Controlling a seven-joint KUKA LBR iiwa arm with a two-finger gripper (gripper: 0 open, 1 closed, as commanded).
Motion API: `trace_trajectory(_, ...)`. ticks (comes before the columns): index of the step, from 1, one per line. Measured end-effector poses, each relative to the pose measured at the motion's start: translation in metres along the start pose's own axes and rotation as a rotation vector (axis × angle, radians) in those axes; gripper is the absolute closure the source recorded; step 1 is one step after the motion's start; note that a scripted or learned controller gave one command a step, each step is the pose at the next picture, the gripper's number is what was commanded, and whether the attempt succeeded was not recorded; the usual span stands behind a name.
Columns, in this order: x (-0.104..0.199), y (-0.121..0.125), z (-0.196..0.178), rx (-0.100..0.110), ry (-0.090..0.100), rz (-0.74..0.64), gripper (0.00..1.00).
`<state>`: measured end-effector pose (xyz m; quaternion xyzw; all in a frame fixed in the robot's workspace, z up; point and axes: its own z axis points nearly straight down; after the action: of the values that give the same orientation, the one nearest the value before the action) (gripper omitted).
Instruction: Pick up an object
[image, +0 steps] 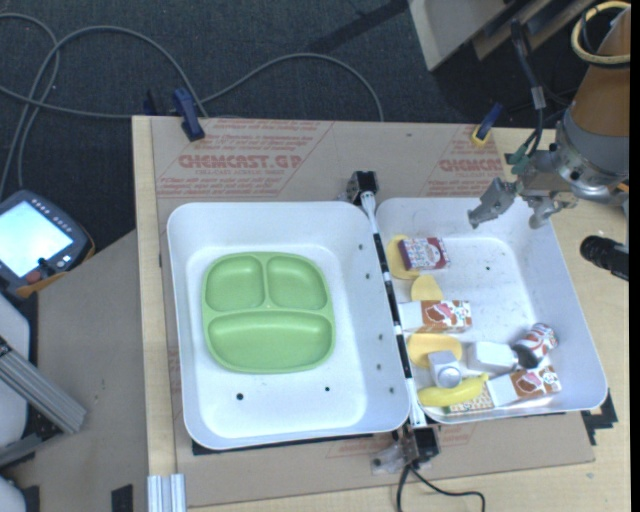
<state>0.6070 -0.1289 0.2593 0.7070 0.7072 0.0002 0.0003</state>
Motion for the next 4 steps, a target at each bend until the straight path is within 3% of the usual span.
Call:
trace_trajectory(1,-0.056,0.0,0.134,0.003,0.0,0.001,0.0)
trace_trajectory(2,-0.088,-0.073,0.163,0.002,0.001,0.001,0.0)
trace_trajectory(3,-0.073,-0.113,0.174,0.0,0.0,0.001,0.0)
trace_trajectory(4,-0.093,-0.048,0.056,-0.002,-0.002,-0.001,0.0)
